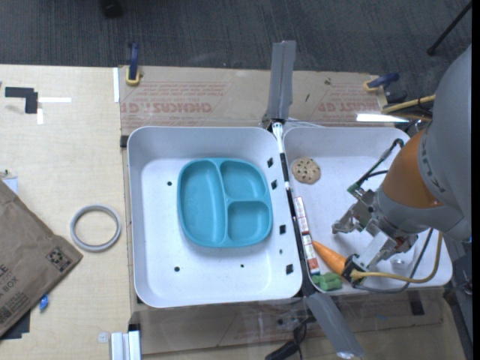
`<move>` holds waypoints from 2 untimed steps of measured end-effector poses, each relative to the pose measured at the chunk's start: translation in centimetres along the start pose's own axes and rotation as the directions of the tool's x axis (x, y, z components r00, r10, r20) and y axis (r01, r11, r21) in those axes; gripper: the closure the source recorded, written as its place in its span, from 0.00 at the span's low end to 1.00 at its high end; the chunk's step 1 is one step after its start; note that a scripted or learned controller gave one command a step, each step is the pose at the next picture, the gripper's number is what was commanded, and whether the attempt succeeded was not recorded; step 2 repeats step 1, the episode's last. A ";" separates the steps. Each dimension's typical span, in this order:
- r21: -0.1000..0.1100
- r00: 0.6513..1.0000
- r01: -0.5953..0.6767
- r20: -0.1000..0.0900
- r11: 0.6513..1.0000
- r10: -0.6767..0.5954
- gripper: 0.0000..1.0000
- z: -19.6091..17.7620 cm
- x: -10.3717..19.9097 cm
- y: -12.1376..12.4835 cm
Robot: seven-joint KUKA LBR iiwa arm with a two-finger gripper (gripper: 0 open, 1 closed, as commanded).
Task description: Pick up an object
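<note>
My gripper (365, 237) is low in the right bin (352, 150), at its near right part, under the grey arm with its orange band. An orange carrot (328, 255) lies just to the left of the gripper, close to it, and I see no contact. A small green block (327, 281) sits at the bin's near edge below the carrot. A brown cookie (305, 171) rests at the far left of this bin. A thin white and red stick (301, 220) lies along the bin's left wall.
The left bin (150, 201) holds a teal divided plate (224, 202). On the bench to the left lie a grey tape ring (95, 226) and a brown cardboard piece (26, 257). The arm covers the right bin's right side.
</note>
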State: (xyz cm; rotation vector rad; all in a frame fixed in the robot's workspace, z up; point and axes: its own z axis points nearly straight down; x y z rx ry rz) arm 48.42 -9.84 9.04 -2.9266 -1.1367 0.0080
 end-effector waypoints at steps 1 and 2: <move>0.000 0.977 -0.211 0.000 0.977 0.211 0.00 0.0 -1.1 1.7; 0.000 0.977 -0.211 0.000 0.977 0.211 0.00 0.0 -1.1 1.7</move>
